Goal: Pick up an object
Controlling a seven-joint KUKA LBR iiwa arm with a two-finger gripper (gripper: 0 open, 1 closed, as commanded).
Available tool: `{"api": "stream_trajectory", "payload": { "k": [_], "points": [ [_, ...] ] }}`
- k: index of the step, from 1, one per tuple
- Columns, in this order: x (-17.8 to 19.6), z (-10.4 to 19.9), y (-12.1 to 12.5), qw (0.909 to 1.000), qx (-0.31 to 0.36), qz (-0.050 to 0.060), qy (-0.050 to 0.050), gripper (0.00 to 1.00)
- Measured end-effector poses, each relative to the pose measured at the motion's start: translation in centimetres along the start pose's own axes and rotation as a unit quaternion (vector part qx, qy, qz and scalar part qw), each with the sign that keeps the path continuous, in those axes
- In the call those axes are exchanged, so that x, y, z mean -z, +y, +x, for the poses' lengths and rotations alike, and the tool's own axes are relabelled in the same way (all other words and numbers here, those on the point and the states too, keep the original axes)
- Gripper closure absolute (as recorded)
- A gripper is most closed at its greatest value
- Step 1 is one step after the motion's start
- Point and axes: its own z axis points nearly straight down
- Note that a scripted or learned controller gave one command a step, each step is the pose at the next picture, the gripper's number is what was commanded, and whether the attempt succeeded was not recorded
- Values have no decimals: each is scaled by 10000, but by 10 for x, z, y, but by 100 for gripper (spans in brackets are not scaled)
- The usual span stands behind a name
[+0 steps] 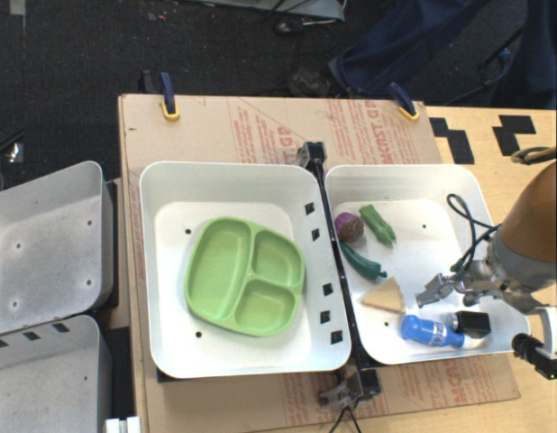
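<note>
Blue plastic catches the eye first: a small bottle (432, 331) with a white cap lies on its side near the front wall of the right bin (468, 183), its long axis running left to right. The gripper (454, 287) hangs just behind it and slightly to its right, close but apart; its fingers look spread and hold nothing. A tan wedge (384, 297) sits just left of the bottle, a dark green pod (361, 261) and a purple ball (350, 227) farther back. The green divided plate (244, 276) lies in the left bin (161, 188).
</note>
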Motion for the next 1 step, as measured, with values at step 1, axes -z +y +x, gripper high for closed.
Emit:
{"api": "stream_trajectory", "payload": {
  "k": [1],
  "points": [
    [-26, 1, 0, 10000, 2, 2, 1, 0]
  ]
}}
